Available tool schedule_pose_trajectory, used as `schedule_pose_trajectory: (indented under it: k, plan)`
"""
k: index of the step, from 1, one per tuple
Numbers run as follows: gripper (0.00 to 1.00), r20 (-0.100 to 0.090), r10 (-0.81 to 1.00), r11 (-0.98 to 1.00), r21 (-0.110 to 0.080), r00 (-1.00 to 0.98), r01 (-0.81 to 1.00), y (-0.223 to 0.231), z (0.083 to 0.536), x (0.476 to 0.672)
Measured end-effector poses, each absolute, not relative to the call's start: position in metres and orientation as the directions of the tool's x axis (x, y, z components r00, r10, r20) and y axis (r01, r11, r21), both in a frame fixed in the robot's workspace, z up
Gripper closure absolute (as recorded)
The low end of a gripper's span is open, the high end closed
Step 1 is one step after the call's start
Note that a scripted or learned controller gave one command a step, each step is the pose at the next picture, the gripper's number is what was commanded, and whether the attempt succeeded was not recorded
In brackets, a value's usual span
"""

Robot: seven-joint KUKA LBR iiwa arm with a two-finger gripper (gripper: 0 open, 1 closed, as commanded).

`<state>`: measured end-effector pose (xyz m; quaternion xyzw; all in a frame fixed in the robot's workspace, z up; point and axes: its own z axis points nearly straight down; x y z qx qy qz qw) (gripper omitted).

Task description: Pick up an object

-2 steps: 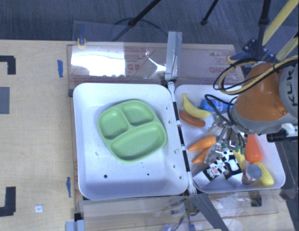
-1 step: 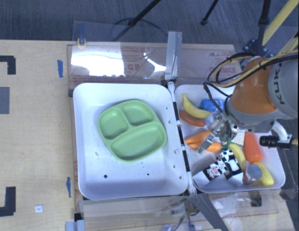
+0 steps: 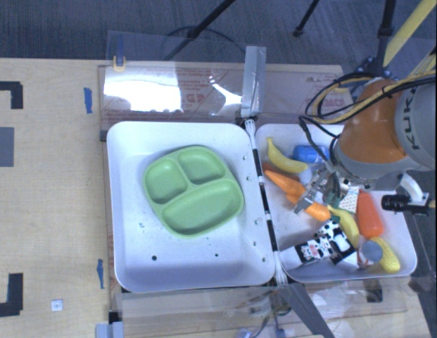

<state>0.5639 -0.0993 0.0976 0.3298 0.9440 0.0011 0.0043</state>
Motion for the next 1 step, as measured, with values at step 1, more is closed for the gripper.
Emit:
schedule_pose_trajectory:
  k: [1]
  plan:
    - [1.00, 0.000, 0.699, 0.715, -0.001, -0.715, 0.699, -0.0189, 0.2536, 0.5746]
